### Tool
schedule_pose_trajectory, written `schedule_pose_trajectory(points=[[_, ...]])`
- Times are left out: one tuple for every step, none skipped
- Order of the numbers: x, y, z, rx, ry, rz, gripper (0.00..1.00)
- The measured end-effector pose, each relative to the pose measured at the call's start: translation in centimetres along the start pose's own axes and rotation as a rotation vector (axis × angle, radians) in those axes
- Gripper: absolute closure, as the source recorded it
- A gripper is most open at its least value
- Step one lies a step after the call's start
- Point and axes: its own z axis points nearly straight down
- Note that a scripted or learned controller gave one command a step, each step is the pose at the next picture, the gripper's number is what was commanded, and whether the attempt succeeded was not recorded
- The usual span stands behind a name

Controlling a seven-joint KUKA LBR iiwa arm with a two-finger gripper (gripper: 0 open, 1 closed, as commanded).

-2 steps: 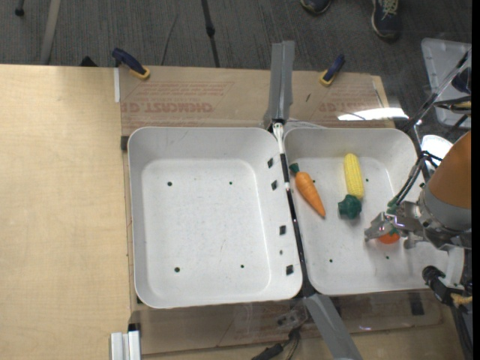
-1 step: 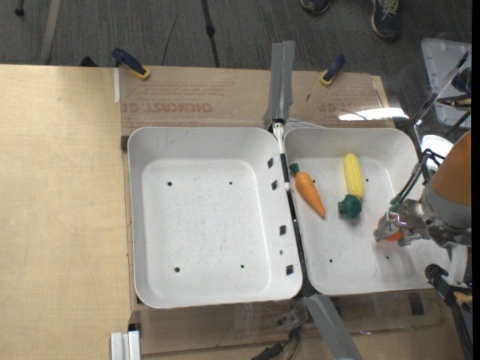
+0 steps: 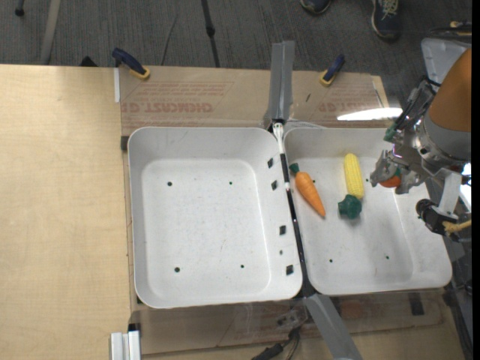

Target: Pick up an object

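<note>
My gripper (image 3: 390,172) hangs over the right part of the right bin (image 3: 375,272), at the end of the grey arm with its orange band. A small red-orange object (image 3: 388,181) shows right at the gripper's tip, partly hidden by it; whether it is gripped or lies beneath is unclear. An orange carrot (image 3: 310,193) lies at a slant in the bin's left part. A yellow corn cob (image 3: 352,174) lies lengthwise just left of the gripper. A dark green lump (image 3: 349,207) sits at the cob's near end, touching it.
The left bin (image 3: 150,223) adjoins the right one along a central divider with black clips (image 3: 283,201). A grey post (image 3: 281,81) stands behind the bins. Two clamps (image 3: 131,63) hold the cardboard at the back. Arm cables (image 3: 442,220) hang by the right rim.
</note>
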Motion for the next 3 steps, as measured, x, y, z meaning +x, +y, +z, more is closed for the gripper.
schedule_pose_trajectory(points=[[-3.9, 8.8, -2.1, -0.003, -0.001, -0.432, 1.0], [-5.0, 9.7, -1.2, -0.002, -0.001, -0.365, 1.0], [-3.9, 11.3, -0.4, -0.005, -0.001, -0.802, 1.0]])
